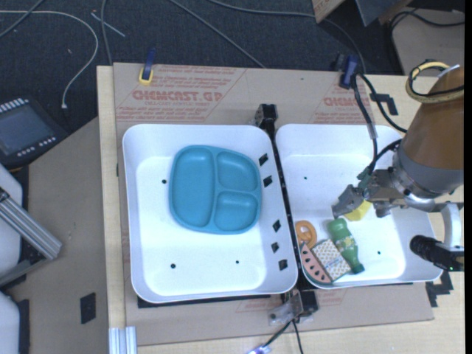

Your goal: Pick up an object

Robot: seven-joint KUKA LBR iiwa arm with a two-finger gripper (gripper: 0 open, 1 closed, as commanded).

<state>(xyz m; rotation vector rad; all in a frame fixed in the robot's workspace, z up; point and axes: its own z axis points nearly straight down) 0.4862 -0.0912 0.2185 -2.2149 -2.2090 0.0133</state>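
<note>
In the right bin (317, 157) several small items lie near the front left corner: a green bottle (345, 245), a pretzel-like orange ring (306, 234), a watermelon-slice toy (321, 264), and a yellow object (359, 211) partly hidden under the gripper. My gripper (352, 200) hangs over the bin just above the yellow object and the top of the green bottle. The arm comes in from the right edge.
The left bin (147, 249) holds a blue divided plate (215, 189). A black divider with clips (274, 190) runs between the bins. Cables (372, 116) trail along the right bin's back edge. The far half of the right bin is bare.
</note>
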